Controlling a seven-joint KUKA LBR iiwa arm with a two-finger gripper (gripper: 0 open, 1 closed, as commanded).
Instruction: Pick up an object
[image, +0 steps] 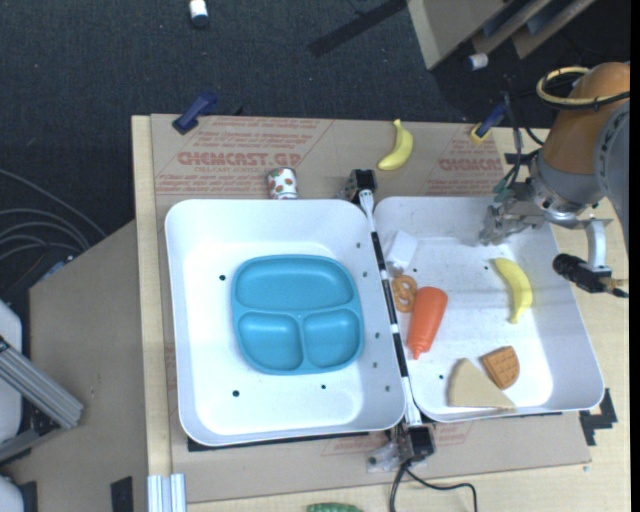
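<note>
We see the arm (580, 140) reaching in from the right, its gripper (497, 225) low over the far edge of the right bin (570, 350). We cannot tell how the gripper is set, and nothing shows in its grasp.

In the right bin, a yellow banana (515, 287) lies near the middle, toward the right side, just beside the gripper but apart from it. An orange carrot (426, 320) lies tilted along the bin's left edge, with a small orange pretzel-shaped piece (403, 292) touching its upper end and a small white block (401, 247) farther back. Near the front edge we see a tan wedge (472, 387) and a brown bread-like piece (501, 366) just beside it.

The left bin (200, 300) carries a blue divided plate (297, 312) at its centre.

On the bench (250, 150) behind the bins lie a second banana (397, 148) and a small patterned cup (283, 182).
</note>
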